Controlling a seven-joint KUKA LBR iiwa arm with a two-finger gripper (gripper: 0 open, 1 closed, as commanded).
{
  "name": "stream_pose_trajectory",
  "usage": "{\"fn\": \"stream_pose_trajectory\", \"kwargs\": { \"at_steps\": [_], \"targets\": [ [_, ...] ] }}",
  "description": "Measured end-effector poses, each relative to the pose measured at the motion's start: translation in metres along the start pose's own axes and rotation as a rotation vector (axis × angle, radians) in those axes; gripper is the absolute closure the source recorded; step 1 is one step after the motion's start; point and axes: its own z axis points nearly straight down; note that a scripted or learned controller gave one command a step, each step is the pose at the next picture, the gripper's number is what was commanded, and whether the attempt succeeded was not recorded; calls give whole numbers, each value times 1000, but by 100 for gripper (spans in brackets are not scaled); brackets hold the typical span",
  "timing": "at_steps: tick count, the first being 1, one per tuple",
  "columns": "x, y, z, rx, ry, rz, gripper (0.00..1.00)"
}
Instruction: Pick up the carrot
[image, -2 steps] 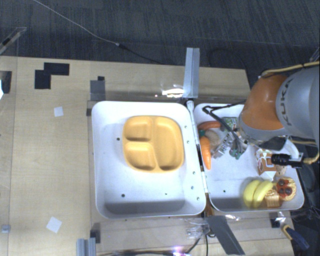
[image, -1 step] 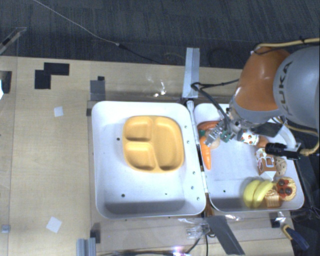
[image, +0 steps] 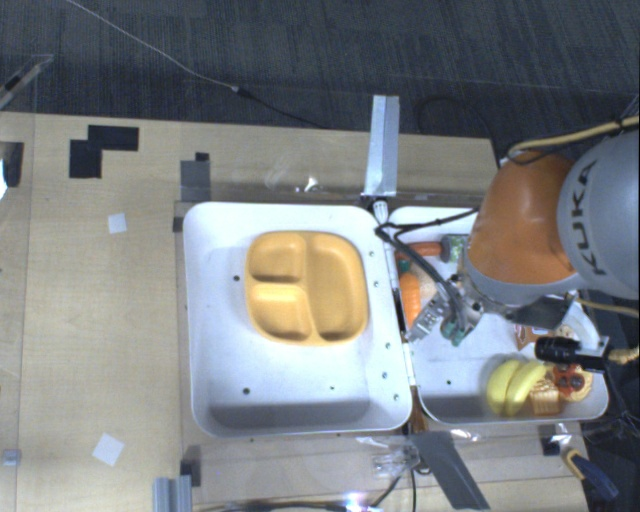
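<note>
Honestly, from that slanted view I could not tell whether my claw (image: 447, 318) stood wide or narrow; it was a small tangle of metal low in the right bin (image: 440, 400), tucked under my own wrist and the orange band (image: 520, 225). Nothing showed between its tips, so I claimed no hold.

The carrot (image: 410, 292) lay along the left wall of that right bin, a slim orange length running roughly up and down the view, just beside the divider between the two bins. My claw hung just to its right, near but apart as far as I could judge. Another orange bit (image: 425, 249) lay further up, near a greenish item (image: 455, 247), partly hidden by a black cable (image: 420, 245).

To do the grasp well, I judged I had to shift left over the carrot's middle, turn the claw so it closed across the narrow width and not along its length, and come down without the wall-side tip catching the bin's rim. The wall left little room, so a centred, fairly shallow approach seemed safest. The cable crossing near the carrot's upper end was a snag risk.

The bananas (image: 512, 385) sat well apart at the lower right, and the yellow divided plate (image: 305, 287) in the left bin (image: 215, 330) was no concern.
</note>
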Motion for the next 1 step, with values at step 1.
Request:
{"fn": "stream_pose_trajectory", "kwargs": {
  "at_steps": [1],
  "targets": [
    [13,-1,-112,-6,-8,-187,100]
  ]
}}
